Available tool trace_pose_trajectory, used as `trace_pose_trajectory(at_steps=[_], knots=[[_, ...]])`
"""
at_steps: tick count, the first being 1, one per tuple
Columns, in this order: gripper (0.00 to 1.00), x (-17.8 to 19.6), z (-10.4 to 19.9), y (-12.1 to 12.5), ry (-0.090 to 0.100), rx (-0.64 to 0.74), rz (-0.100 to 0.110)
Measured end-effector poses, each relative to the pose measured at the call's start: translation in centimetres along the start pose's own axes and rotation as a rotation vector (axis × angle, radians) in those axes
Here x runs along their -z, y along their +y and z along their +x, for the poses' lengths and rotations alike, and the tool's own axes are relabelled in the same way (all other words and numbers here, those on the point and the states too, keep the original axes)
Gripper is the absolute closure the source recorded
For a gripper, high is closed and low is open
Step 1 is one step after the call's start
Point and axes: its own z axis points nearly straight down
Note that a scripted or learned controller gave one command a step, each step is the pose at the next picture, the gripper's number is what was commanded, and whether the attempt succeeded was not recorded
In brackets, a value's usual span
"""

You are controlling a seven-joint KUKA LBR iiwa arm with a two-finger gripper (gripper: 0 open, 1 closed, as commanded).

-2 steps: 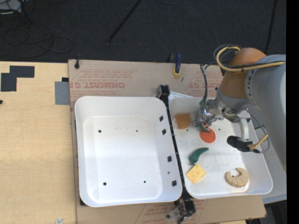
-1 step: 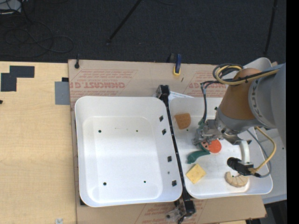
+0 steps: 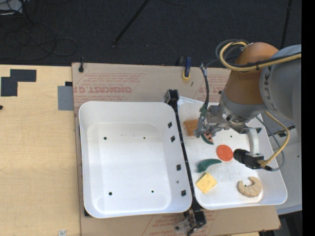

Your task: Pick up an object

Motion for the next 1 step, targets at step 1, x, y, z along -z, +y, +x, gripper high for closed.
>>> trace_pose_trajectory(at_steps=[1], knots=[[1.0, -0.68, 3.29, 4.09, -0.002, -0.003, 0.007]])
